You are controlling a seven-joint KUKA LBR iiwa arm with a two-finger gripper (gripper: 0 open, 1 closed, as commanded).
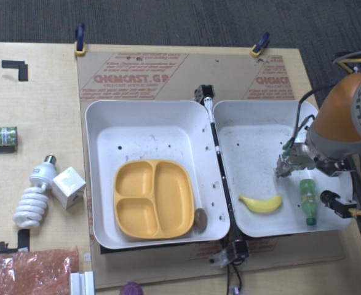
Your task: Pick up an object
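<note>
Green bottle (307, 200) sits just beside tool (285, 168); tool state unclear, so centre over the bottle's body before descending.

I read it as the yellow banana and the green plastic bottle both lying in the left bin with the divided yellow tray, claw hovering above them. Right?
Not quite. The yellow banana and green plastic bottle lie in the right white bin, not the left. The divided yellow tray sits in the left white bin. The camera view shows this, with the claw above the right bin near them.
</note>
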